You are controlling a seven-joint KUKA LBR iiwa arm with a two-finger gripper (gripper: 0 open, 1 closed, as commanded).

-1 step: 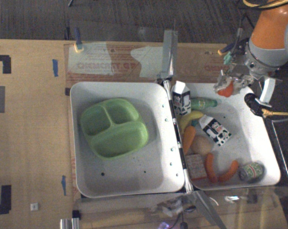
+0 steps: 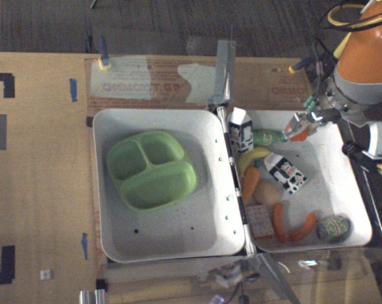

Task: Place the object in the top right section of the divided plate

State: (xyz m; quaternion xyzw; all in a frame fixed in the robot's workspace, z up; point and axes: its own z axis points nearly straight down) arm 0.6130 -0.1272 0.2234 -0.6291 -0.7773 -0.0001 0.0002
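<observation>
One gripper [image 2: 298,129] hangs over the right bin's [image 2: 352,189] upper part, something small and orange-red at its tips; whether it is truly pinched there I cannot tell; the green divided plate [image 2: 152,168] lies well apart to the left, in the left bin [image 2: 159,233]; its top right section sits on the far side of the bins' shared wall

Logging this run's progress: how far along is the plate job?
Nothing looks delivered: the green divided plate in the left bin holds no object. The gripper is over the right bin, near the green bottle; a grasp can't be confirmed. Left: pick, carry over, place in the top right section.
</observation>
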